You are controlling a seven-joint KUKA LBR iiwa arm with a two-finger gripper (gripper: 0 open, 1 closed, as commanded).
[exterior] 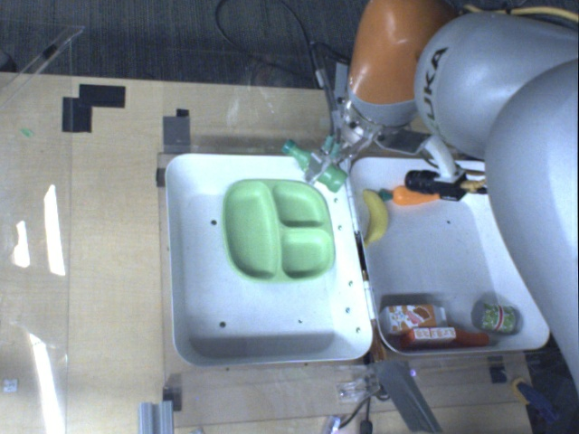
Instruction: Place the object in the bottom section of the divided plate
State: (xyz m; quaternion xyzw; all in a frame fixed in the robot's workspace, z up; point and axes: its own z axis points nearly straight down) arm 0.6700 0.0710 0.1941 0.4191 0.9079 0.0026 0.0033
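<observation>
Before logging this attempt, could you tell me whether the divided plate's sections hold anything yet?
Empty: all three sections of the green divided plate show bare green.

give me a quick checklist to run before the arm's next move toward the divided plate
1. Object between the fingers: cannot tell. The gripper sits over the top right corner of the left bin, and its teal tips blur together.
2. Green divided plate lying flat in the left bin: ok.
3. Plate sections free of items: ok.
4. Bottom section identified: cannot tell; one long section on the left and two smaller ones on the right.
5. Candidate objects in the right bin: ok. Banana, carrot, red packet and can all lie there.
6. Gripper over the plate: not ok; it is beyond the plate's top right corner.
</observation>
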